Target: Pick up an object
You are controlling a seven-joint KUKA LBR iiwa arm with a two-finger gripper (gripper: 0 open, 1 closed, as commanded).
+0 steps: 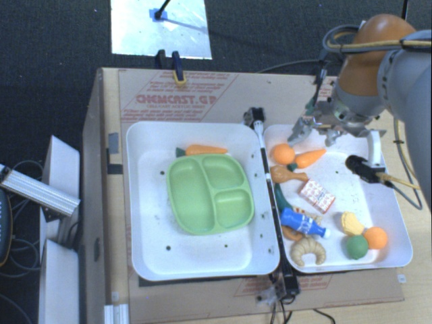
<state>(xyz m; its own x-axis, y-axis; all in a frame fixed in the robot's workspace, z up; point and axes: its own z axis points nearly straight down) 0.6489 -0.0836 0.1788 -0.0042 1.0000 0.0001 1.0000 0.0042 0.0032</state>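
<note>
Carrot (310, 157) — gripper (314, 132) hovers open just above.

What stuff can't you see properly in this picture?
- Carrot in the left bin: the green tray covers its lower side.
- Toy under the blue bottle: mostly covered, too little shows to name it.
- Pincer: too blurry to tell open from shut.
- Arm: cut off by the picture's right edge.

We see a dark carpeted floor (47, 46) around the bench (196, 90), whose brown top bears red printed lettering. A pale shiny sheet (160, 19) lies on the floor beyond it. White shelving (57, 248) stands at the bench's left side, with cables (20, 174) nearby.
</note>
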